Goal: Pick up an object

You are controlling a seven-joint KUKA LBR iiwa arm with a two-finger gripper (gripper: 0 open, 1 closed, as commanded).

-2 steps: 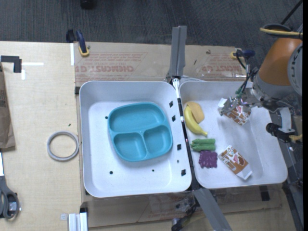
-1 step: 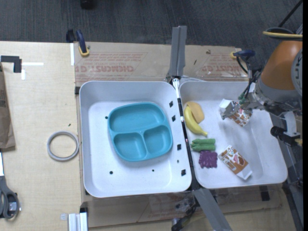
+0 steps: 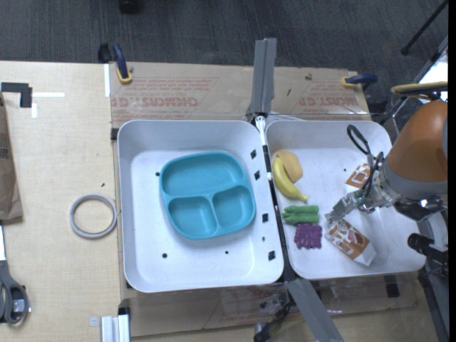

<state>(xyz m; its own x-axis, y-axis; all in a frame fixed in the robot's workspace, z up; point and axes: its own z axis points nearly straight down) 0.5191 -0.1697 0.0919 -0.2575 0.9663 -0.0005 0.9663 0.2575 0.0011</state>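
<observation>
The right bin (image 3: 324,266) holds a yellow banana (image 3: 286,173), a green pea pod (image 3: 301,213), a purple bunch of grapes (image 3: 308,236) and an orange-and-white carton (image 3: 350,240). A second orange-and-white packet (image 3: 358,176) lies near the arm, partly hidden by it. My gripper (image 3: 340,209) hangs low over the right bin, just above the carton's upper left end and to the right of the pea pod. Nothing shows between its tips.
A blue divided plate (image 3: 207,194) lies in the left bin (image 3: 135,262). On the bench to the left are a ring of tape (image 3: 92,215), scissors (image 3: 11,298) and a brown bag (image 3: 7,169). The arm's orange band (image 3: 424,144) stands over the right bin's right edge.
</observation>
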